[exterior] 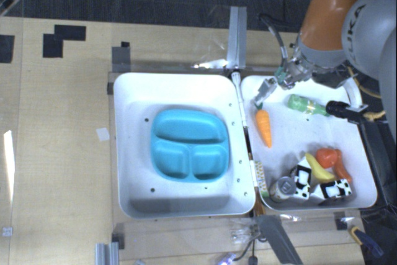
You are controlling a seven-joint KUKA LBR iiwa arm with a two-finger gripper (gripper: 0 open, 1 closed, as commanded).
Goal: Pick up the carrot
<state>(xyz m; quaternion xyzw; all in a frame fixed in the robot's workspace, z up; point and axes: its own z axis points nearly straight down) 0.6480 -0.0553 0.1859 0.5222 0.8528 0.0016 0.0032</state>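
The carrot (pixel 265 127) is orange with a small green top and lies in the right bin (pixel 366 195), close to that bin's left wall. Its green end points toward the back of the bin. My gripper (pixel 264 94) hangs just above and behind that green end, reaching in from the right under the orange-banded wrist. Nothing in this view shows the carrot lifted; it rests on the bin floor.
A green bottle (pixel 304 104) lies right of the gripper. At the bin's front sit a banana (pixel 319 168), a red-orange toy (pixel 330 156), black-and-white toys (pixel 303 177) and a small can (pixel 285 186). The left bin (pixel 133 195) holds a blue divided tray (pixel 189 143).
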